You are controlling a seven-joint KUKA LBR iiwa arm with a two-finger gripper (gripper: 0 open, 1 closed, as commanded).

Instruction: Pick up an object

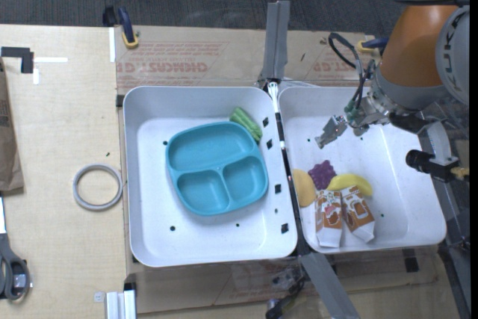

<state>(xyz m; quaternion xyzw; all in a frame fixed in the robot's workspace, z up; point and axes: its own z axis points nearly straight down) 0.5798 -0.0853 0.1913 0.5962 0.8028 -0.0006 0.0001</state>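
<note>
My gripper hangs over the back part of the right bin, its grey fingers pointing down-left with nothing visible between them. Below it in the same bin lie a purple grape bunch, a yellow banana, a round yellow piece against the left wall, and two small orange-and-white cartons side by side. The left bin holds a blue divided plate and a green item at the plate's back edge.
A metal divider post rises between the bins at the back. On the wooden bench to the left lie a grey tape ring, scissors and a brown bag. The arm's orange band looms over the right bin's far corner.
</note>
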